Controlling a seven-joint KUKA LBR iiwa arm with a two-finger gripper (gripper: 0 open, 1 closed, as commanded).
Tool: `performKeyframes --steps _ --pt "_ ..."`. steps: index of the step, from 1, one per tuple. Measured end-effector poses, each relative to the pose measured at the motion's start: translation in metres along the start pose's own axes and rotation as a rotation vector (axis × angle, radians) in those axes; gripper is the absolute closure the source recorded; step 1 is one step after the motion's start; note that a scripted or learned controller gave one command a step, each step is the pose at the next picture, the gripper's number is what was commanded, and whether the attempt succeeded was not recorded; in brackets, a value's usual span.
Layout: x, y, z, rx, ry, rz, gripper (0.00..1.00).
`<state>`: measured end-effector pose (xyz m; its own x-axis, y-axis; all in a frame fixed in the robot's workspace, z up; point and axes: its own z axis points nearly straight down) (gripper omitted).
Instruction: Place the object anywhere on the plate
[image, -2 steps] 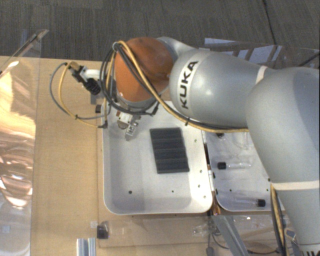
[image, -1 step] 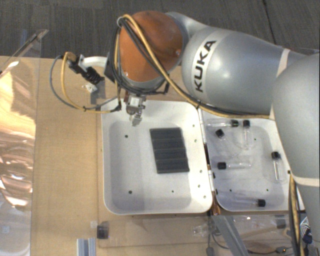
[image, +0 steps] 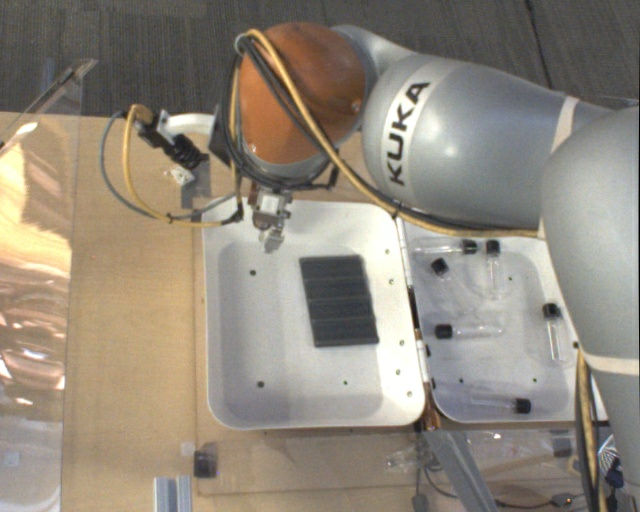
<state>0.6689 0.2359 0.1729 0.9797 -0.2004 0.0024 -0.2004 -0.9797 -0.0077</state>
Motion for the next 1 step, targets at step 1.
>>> performKeyframes --steps 1 --pt "-0.0003 -0.0008 -0.031 0.0 0.0 -0.001 1.0"
